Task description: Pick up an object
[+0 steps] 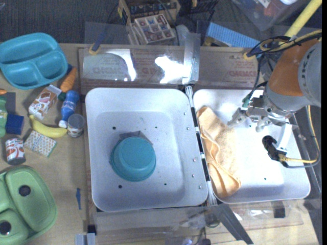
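- gripper (249,120) hangs over the right bin (296,188), can't really tell its jaw state
- yellow cloth (218,152) hugs that bin's left wall
- teal bowl (133,158) sits mid left bin (97,111), room all round

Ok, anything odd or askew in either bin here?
The yellow cloth in the right bin lies crumpled, bunched against the left wall instead of flat. The teal bowl in the left bin sits upside down. Nothing looks spilled or damaged.
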Tool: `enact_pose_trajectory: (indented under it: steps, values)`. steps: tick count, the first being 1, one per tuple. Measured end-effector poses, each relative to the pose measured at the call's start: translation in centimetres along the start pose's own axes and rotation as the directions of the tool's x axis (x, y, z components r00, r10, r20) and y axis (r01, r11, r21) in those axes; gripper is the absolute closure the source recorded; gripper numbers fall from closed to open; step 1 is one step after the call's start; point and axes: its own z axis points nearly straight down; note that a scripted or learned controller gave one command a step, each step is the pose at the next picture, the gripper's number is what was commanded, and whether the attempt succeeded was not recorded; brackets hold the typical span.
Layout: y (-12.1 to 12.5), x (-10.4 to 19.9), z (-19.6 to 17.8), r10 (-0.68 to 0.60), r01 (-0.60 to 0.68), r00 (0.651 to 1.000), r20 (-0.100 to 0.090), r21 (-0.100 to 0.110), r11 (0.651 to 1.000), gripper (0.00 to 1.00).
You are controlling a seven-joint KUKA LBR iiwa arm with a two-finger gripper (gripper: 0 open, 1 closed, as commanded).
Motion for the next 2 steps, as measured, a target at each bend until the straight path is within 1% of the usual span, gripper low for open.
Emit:
enact_pose_trajectory:
  steps: [1,2]
  values:
    - [4.4,-3.1,-1.7,-0.047,0.047,0.999,0.0,0.0,0.999,0.0]
    - [0.7,2.4,3.0,-0.13,0.13,0.992,-0.001,-0.005,0.992,0.0]
